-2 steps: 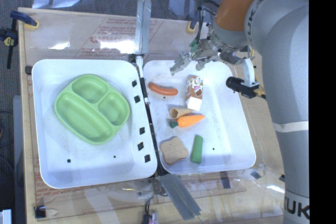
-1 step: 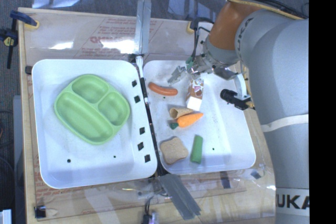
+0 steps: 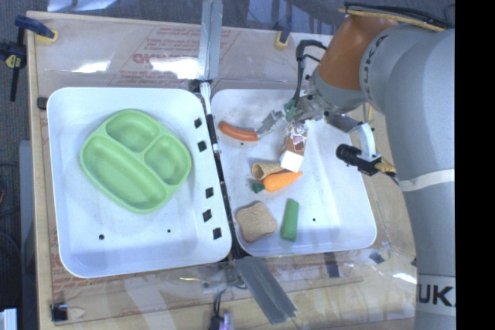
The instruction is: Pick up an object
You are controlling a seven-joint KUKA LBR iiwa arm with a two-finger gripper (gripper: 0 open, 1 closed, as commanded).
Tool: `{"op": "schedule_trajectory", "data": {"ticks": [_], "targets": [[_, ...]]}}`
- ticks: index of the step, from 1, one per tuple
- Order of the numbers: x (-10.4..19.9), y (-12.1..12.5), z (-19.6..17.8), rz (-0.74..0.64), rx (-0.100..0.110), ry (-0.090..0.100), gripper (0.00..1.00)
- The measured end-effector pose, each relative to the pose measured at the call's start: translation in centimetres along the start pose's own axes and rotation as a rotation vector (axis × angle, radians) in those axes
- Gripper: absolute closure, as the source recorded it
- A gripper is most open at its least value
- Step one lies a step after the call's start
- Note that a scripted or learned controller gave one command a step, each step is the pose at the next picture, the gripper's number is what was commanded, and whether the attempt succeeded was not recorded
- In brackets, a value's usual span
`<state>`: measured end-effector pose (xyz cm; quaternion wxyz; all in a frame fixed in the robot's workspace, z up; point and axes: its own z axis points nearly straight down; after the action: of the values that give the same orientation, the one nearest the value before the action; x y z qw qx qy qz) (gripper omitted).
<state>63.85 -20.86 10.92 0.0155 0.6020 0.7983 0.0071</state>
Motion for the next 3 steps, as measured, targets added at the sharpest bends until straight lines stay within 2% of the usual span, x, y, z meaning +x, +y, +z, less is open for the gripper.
{"op": "schedule_trajectory", "data": {"ticks": [1,2,3], "targets": [[0.43,-2.19,-0.16,-0.158,-0.004,-0.006,0.0],[0.49,-2.3,-0.94,-0.16,0.004,0.0,1.0],[0.47,-2.31,-0.95,-0.16,0.004,0.0,0.0]]}}
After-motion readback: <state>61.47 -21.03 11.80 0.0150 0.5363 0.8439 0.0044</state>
